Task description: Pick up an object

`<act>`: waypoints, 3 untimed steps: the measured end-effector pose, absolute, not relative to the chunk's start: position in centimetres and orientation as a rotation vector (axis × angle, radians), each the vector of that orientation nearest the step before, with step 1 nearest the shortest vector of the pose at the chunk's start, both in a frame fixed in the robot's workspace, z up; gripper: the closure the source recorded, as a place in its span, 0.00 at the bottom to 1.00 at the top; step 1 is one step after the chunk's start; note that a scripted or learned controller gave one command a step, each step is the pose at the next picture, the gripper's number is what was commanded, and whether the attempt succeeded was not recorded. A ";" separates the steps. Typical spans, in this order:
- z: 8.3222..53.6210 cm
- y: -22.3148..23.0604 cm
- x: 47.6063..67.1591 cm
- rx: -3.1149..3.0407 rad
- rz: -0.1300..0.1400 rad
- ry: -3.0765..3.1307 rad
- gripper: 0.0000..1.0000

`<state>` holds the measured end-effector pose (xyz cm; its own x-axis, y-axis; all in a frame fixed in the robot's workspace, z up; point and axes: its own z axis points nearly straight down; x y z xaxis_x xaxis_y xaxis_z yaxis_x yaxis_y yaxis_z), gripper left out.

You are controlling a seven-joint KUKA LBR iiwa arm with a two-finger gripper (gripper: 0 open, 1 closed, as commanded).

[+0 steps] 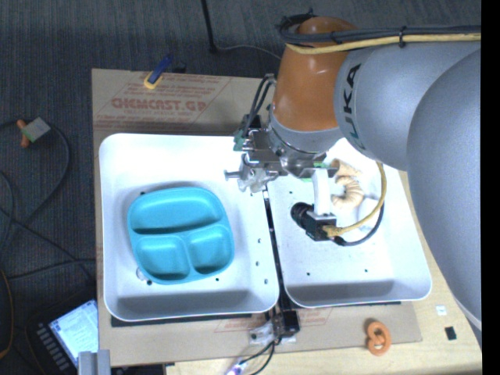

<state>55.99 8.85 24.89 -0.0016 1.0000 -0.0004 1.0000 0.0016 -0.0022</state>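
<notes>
A light blue divided tray (181, 233) lies in the left bin (117, 287), towards its front left. My gripper (253, 175) hangs over the ridge between the two bins, near their far end, just right of and behind the tray. A small beige and white lumpy object (348, 188) lies in the right bin (367, 283), to the right of the gripper and partly hidden under the wrist. Nothing shows between the gripper's tips.
The grey arm covers the right bin's far right. A small orange ring-shaped piece (378, 336) lies on the bench in front of that bin. A blue and yellow item (158, 70) rests on the cardboard (195, 100) behind the left bin.
</notes>
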 end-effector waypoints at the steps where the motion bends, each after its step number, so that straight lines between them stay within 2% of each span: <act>1: 23.9 11.0 48.3 -2.220 0.002 -2.222 1.00; 2: 23.5 8.5 59.8 -2.222 0.002 -2.222 1.00; 3: 24.1 11.2 52.3 -2.220 0.002 -2.223 1.00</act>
<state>52.31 11.22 24.10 -0.0010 1.0000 -0.0010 1.0000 0.0010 -0.0010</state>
